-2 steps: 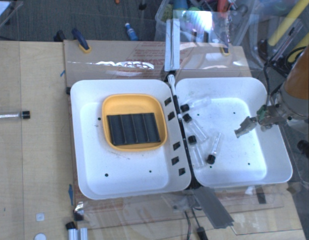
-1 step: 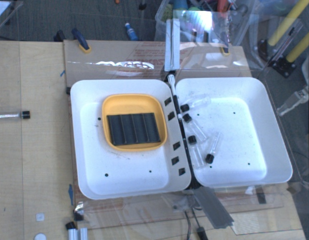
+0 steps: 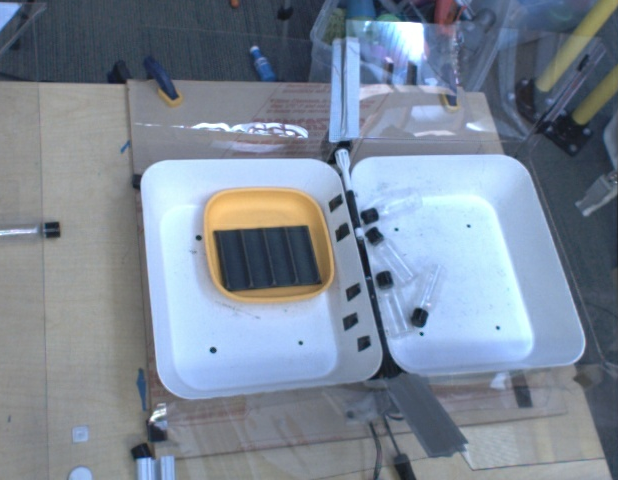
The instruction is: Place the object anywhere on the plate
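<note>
A yellow plate [image 3: 270, 202] with rounded corners lies in the left white bin [image 3: 179, 353]. A dark grey ribbed block [image 3: 267, 258] rests flat on the plate and covers most of its floor. In the right white bin [image 3: 509, 268], near its left wall, lie several clear tubes with black caps, such as one tube [image 3: 425, 296] and another tube [image 3: 386, 211].
Black clips [image 3: 351, 291] line the seam between the two bins. A marker [image 3: 29, 231] lies on the wooden bench at the far left. A clear plastic box of colourful toys [image 3: 419, 8] stands behind the bins. Small items [image 3: 149, 458] sit at the bench's front edge.
</note>
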Action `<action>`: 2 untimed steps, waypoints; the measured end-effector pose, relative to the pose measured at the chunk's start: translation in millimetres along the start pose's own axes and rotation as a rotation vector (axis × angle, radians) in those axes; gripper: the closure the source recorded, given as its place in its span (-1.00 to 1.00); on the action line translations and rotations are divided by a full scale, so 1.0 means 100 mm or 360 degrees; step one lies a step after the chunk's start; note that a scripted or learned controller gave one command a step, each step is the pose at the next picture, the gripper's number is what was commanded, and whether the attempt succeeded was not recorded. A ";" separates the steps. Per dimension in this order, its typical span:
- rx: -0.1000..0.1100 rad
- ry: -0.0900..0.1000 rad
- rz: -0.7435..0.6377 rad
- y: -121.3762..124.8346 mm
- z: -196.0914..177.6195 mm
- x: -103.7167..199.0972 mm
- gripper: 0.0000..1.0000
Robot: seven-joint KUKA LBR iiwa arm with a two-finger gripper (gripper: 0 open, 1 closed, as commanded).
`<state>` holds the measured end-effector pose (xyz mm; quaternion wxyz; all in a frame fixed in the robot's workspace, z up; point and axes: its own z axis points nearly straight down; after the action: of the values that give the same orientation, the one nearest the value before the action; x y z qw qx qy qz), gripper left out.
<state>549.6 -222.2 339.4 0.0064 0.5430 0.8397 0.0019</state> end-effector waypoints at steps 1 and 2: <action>0.0005 0.0004 -0.0434 -0.23 -0.95 0.08 1.00; 0.0008 0.0014 -0.0808 -0.63 -0.98 0.26 1.00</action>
<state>480.3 -223.5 436.6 0.0015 0.3147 0.9492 0.0004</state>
